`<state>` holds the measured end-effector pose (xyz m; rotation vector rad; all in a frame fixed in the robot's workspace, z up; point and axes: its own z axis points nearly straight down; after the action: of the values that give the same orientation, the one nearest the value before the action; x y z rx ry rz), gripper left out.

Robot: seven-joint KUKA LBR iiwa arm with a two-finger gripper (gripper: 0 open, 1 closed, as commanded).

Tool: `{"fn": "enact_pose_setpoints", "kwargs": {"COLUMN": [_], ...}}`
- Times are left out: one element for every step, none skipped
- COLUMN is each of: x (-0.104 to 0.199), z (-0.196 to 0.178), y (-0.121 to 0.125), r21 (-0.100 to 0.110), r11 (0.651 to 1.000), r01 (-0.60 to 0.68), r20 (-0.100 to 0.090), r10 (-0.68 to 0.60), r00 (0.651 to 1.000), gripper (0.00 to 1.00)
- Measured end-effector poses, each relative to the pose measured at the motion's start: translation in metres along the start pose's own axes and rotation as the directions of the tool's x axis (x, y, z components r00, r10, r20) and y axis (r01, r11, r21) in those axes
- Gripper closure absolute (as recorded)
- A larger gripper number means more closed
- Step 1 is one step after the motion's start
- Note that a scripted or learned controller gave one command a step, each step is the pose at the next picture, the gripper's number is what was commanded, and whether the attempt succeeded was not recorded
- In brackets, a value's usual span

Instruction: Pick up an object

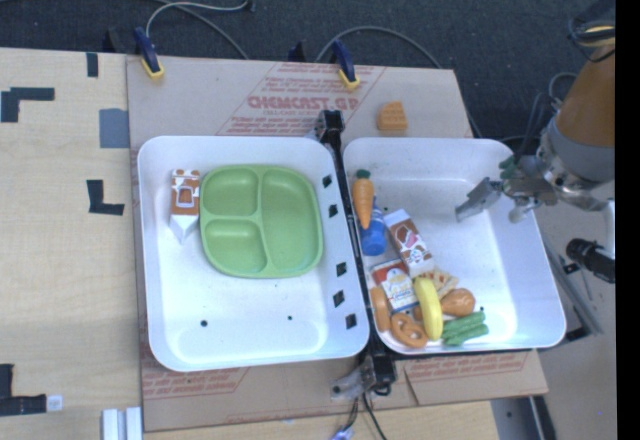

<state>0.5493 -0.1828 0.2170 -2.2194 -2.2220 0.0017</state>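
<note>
End effector point(497, 196) over right bin's point(520, 258) far right corner, finger state unclear, toy food point(420, 293) heaped at its near left side

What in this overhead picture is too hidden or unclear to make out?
- Arm: cut off by the right edge of the camera view; its base is out of frame.
- Fingers: too small and blurred to judge open or shut.
- Toy pile at the right bin's lower left: the banana overlaps the items beneath it.
- Small carton in the left bin: its label is too small to read, beside the green plate.
</note>
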Motion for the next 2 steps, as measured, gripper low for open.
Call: {"fn": "enact_pose_setpoints", "kwargs": {"x": [0.081, 0.065], "z": [0.031, 0.122], "y": [-0.030, 0.017], "r21": [0.001, -0.006], "r11": [1.000, 1.000], "r01": [0.001, -0.004], "r20": [-0.001, 0.007], "r10": [-0.001, 0.004], "r00": [1.000, 1.000], "gripper": [0.00, 0.00]}}
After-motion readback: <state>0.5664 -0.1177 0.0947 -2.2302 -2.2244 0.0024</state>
